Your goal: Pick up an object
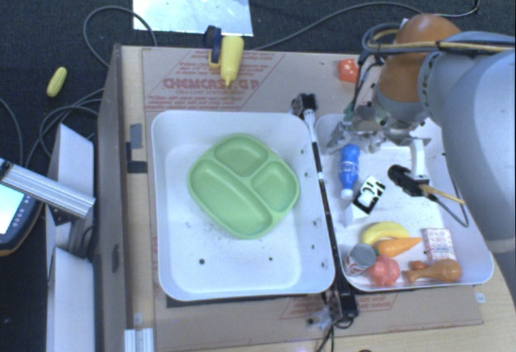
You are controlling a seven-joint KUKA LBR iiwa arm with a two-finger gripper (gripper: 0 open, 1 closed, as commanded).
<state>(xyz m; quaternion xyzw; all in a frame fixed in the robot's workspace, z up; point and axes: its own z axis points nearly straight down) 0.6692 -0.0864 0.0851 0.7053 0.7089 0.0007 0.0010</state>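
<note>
Toy food sits crowded at the near end of the right bin point(472, 271): a banana point(384, 231), a carrot point(398, 246), a drumstick point(434, 270) and a pink piece point(386, 271), with a blue bottle point(349, 166) farther back, all loose and presumably dumped as pick targets. Left bin point(173, 181) holds a green divided plate point(243, 185), lying flat and apparently spare. Gripper point(360, 131) hangs over the far end of the right bin, just beyond the bottle; I cannot tell its finger state, and nothing visibly held; the cardboard-topped bench point(266, 72) stands on dark carpet with cables.
</note>
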